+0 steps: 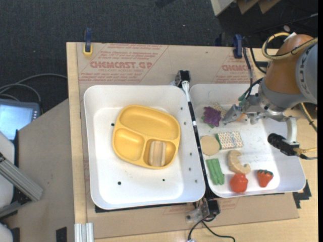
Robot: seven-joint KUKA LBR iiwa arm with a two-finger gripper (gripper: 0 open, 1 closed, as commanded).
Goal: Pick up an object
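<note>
Purple bunch of toy grapes [212, 116] lies near the back of the right shallow white bin [282, 186], just beside the two-finger gripper [233, 116] — whether they touch, and whether the jaws are apart or together, I cannot tell. Nearer in the same bin lie a tan round disc [210, 145], a speckled rectangular cracker [229, 139], a green pod [215, 171], a curved pale bread piece [236, 162], a red tomato [239, 183] and a red strawberry [264, 177]. The left white bin [101, 135] bears a yellow divided plastic plate [146, 135] — one compartment holds a pale sliced item [156, 153].
</note>
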